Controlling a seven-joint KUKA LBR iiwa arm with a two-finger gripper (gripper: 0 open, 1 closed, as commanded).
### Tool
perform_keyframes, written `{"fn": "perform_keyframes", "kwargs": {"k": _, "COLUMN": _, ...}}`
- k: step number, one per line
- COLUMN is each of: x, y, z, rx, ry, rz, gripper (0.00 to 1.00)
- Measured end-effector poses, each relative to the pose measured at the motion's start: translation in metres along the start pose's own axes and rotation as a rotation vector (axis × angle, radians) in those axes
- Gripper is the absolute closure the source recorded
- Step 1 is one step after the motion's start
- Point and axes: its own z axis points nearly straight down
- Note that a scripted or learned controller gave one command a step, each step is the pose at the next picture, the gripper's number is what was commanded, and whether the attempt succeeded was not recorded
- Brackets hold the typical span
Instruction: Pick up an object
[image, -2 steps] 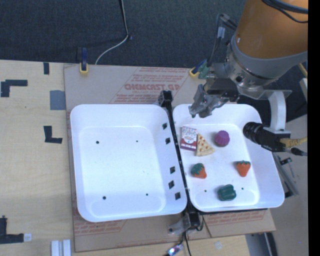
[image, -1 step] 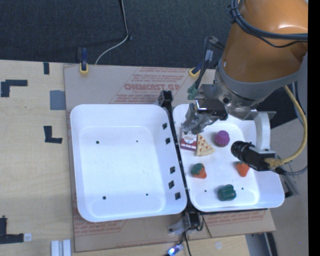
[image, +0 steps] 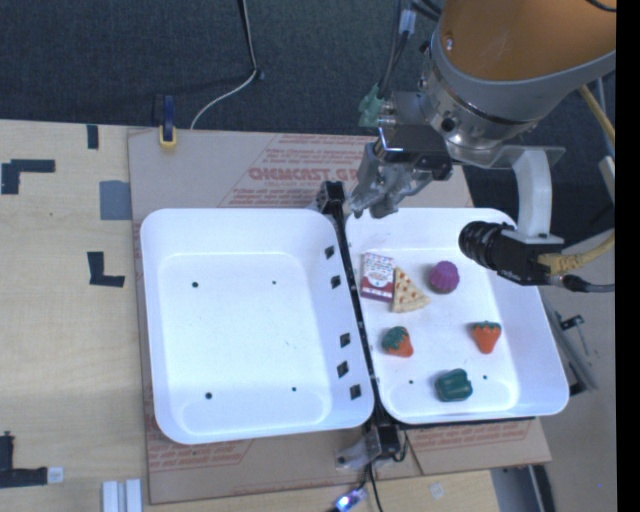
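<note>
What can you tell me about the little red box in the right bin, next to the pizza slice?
The red box is a small flat carton, cardboard by the look of it, with a pale panel of print too small to read. It lies flat on the floor of the right bin, near the divider between the bins, its long side running roughly up the view. Its right edge touches or very nearly touches the pizza slice. The gripper hangs above the bin's far rim, apart from it.

Light wooden bench, flat brown cardboard sheet on it under the gripper, two shallow white bins on top.
</note>
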Motion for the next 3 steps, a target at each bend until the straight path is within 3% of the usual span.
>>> {"fn": "perform_keyframes", "kwargs": {"k": 1, "x": 0.063, "y": 0.0, "z": 0.059, "rx": 0.017, "ry": -0.005, "rz": -0.001, "gripper": 1.0}}
{"fn": "perform_keyframes", "kwargs": {"k": 2, "x": 0.085, "y": 0.02, "z": -0.02, "rx": 0.003, "ry": 0.0, "rz": 0.004, "gripper": 1.0}}
{"fn": "perform_keyframes", "kwargs": {"k": 3, "x": 0.11, "y": 0.041, "z": 0.11, "rx": 0.024, "ry": -0.01, "rz": 0.004, "gripper": 1.0}}
